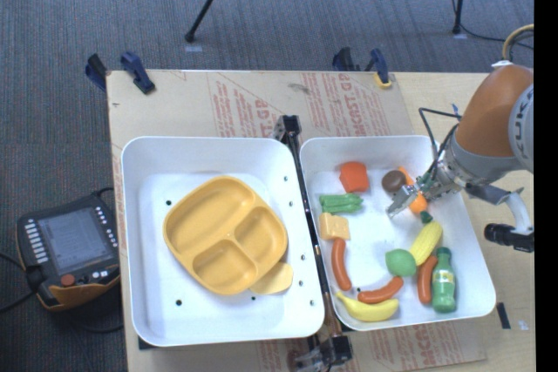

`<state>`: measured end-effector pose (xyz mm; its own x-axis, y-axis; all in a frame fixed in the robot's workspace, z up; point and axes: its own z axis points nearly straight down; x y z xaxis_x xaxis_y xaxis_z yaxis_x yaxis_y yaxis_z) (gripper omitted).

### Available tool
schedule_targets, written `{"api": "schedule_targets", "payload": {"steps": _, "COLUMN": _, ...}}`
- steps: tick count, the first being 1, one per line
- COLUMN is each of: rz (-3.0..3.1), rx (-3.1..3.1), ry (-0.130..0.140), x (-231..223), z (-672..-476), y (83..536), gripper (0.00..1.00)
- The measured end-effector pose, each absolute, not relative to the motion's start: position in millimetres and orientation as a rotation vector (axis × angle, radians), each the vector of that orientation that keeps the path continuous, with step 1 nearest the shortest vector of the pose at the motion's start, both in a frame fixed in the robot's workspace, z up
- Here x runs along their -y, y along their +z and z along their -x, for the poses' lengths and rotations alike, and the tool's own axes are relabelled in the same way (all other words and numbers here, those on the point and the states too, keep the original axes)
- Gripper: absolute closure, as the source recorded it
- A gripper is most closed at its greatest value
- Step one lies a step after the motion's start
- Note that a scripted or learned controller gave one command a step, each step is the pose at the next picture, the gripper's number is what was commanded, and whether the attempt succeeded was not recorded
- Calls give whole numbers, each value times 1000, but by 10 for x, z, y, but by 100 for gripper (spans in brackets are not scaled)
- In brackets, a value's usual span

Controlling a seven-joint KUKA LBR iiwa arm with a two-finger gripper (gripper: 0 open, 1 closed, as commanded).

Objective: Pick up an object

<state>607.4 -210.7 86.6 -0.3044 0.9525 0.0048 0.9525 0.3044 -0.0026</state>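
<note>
Claw (410,203) sits low in the right white bin (481,257), beside a small orange toy piece (420,204); grip state indeterminate. Recommend centring on the piece before lifting straight up.

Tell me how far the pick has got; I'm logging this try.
Done: the gripper has reached into the right bin, low beside an orange toy. In hand: I cannot tell whether it grips that toy. Left: lifting something clear; the corn and green bottle lie untouched.

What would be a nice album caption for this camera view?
Robot gripper reaching into a bin of toy food, beside a yellow tray.
</note>
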Motion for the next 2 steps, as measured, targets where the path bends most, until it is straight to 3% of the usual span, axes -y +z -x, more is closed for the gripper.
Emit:
{"api": "schedule_targets", "payload": {"steps": 1, "rz": 1853, "rx": 2529, "ry": -1, "x": 2114, "z": -6075, "y": 960, "gripper": 100}}
{"api": "schedule_targets", "payload": {"steps": 2, "rz": 1765, "rx": 2597, "ry": -1, "x": 1557, "z": -5886, "y": 1769, "gripper": 100}}
